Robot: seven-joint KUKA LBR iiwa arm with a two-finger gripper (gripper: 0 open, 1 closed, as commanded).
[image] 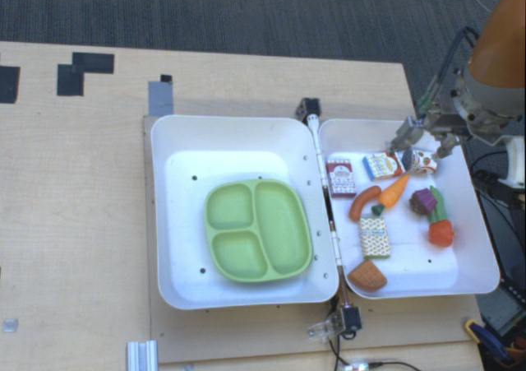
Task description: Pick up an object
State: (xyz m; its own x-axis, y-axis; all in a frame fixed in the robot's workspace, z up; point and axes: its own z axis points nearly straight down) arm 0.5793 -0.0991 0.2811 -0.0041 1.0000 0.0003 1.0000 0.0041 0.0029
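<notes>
Two white bins sit side by side on the wooden bench. The left bin [177, 221] holds a green tray [258, 230] with three compartments. The right bin [468, 266] holds a scatter of toy food. A red box [340, 177] lies near the divider, and a blue-and-white box [382, 165] lies just right of it, toward the bin's far edge. A small white-and-orange pack [424, 161] lies beside the blue one, under the gripper. A carrot [394, 189] lies at a slant in the middle, and its lower end touches a red sausage [364, 201]. Below them a patterned carton [375, 236] lies flat, and a brown bun [366, 277] sits at the near edge. On the right lie a purple piece [424, 201] with a green stalk and, below it, a red tomato [441, 234]. The arm [500, 48] comes in from the right, and its gripper [426, 141] hovers over the far part of the right bin, above the blue box and the small pack. Its fingers [404, 136] are spread apart, with nothing between them. None of the toys is lifted; all lie on the bin floor.
</notes>
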